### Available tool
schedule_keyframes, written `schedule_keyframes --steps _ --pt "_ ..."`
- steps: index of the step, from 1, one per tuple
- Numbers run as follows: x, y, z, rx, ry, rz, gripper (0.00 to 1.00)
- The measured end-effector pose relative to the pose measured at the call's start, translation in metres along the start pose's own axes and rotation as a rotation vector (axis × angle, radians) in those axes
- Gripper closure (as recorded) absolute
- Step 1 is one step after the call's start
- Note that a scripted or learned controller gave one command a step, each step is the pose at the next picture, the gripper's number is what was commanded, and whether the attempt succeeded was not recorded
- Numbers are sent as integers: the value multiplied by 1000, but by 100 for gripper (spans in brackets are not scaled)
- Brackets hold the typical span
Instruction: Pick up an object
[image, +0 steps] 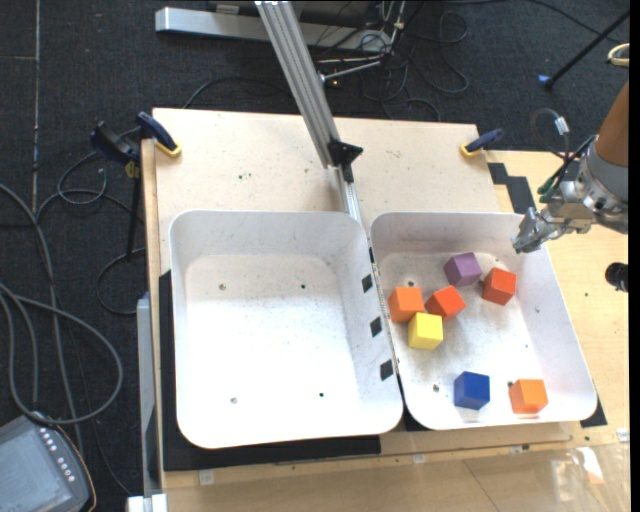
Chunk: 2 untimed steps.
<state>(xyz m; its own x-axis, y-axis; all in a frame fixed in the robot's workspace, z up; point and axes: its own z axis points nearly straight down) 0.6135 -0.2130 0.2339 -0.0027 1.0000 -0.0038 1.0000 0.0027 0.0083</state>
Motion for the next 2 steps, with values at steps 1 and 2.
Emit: schedule_keyframes --steps 1,2 --pt "0 2 -37 2 1 0 100" --pt "60 1 -33 8 6 -5 100"
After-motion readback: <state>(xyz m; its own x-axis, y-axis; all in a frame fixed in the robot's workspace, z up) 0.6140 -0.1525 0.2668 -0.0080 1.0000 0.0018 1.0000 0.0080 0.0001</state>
